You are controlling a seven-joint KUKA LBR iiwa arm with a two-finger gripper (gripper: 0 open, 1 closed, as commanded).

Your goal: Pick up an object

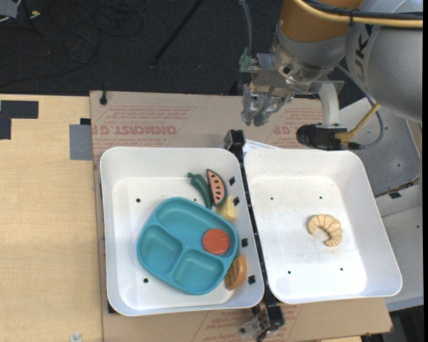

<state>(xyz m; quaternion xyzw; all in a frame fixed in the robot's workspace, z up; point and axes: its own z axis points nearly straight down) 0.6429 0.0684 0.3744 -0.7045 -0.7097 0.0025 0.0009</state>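
My gripper [259,112] hangs above the cardboard behind the two bins, near the back edge of the gap between them, and nothing shows between its fingers. A pale croissant [325,229] lies alone in the right bin [374,191]. In the left bin [114,191] a blue divided tray [175,251] carries a red round piece [215,241]. A watermelon slice [215,186], a green bean-like piece [199,187] and a yellow piece [229,208] lie behind the tray. A brown bun [235,272] rests at the tray's front right edge.
Cardboard sheeting [164,123] lies under and behind the bins. A black clamp [235,140] sits where the bins meet at the back. The wooden bench top [36,226] stretches to the left. The grey arm [385,41] fills the upper right.
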